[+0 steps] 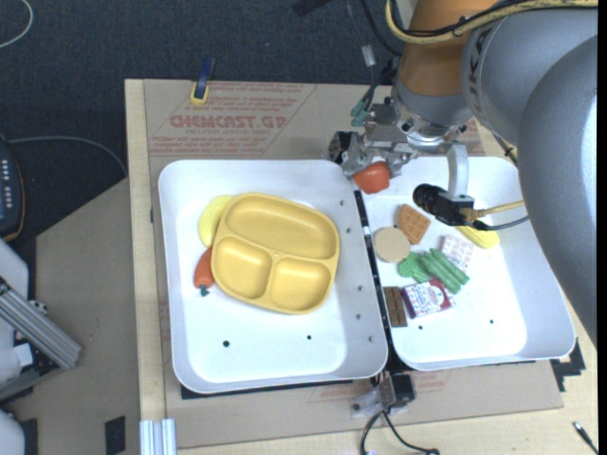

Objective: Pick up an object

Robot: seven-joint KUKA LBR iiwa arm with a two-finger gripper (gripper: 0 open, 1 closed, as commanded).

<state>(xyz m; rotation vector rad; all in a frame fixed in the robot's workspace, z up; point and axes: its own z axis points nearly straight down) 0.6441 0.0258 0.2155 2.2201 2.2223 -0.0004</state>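
Evidently the gripper (372,167) is pinching a tomato (374,178) between its fingers, hovering over the right bin's (531,335) far-left corner. Being round and held low, it could be slipping out as the arm is lifting.

The grey arm (541,93) reaches in from the right, orange band (446,8) above the wrist, gripper (372,164) low over the bins' (180,254) far edge.

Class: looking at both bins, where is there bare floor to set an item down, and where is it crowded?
Left bin: bare strip along its near edge, below the yellow tray. Right bin: bare near-right corner. Crowded: the right bin's middle, around the green item.
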